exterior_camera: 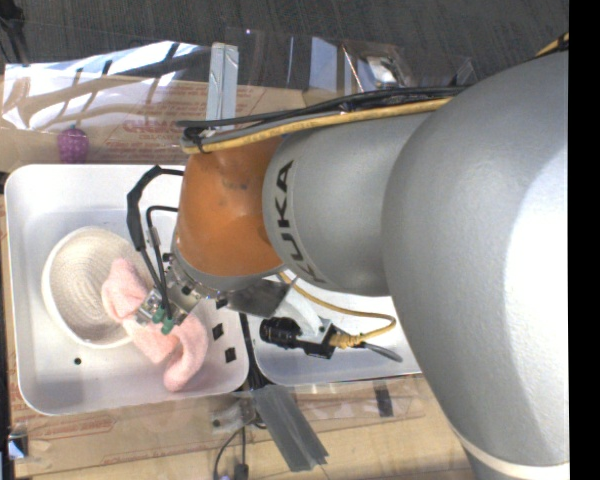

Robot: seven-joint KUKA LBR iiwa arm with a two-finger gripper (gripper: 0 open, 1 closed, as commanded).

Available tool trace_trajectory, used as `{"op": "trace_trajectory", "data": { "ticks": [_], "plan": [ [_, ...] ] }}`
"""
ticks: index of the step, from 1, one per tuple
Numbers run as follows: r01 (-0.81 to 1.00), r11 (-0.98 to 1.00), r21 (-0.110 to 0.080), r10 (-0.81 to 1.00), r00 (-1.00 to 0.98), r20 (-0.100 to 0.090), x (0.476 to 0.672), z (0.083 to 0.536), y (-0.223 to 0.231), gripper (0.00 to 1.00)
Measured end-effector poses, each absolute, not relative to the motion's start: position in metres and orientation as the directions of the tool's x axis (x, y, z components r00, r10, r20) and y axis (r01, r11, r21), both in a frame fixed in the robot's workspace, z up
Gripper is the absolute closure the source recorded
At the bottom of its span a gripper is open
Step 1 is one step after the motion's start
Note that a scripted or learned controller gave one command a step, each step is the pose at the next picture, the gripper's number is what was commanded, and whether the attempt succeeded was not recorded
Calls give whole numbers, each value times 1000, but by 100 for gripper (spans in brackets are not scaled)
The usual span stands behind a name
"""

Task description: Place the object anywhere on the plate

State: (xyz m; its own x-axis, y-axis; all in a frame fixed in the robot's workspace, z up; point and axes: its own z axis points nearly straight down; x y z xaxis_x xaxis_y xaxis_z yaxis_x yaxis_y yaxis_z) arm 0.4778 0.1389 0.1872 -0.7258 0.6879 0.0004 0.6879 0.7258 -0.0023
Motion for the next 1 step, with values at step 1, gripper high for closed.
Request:
{"op": "trace_trajectory", "data": {
  "ticks": [1],
  "plan": [
    [587, 809, -1, 587, -809, 0, 483, 334, 181, 100]
  ]
}}
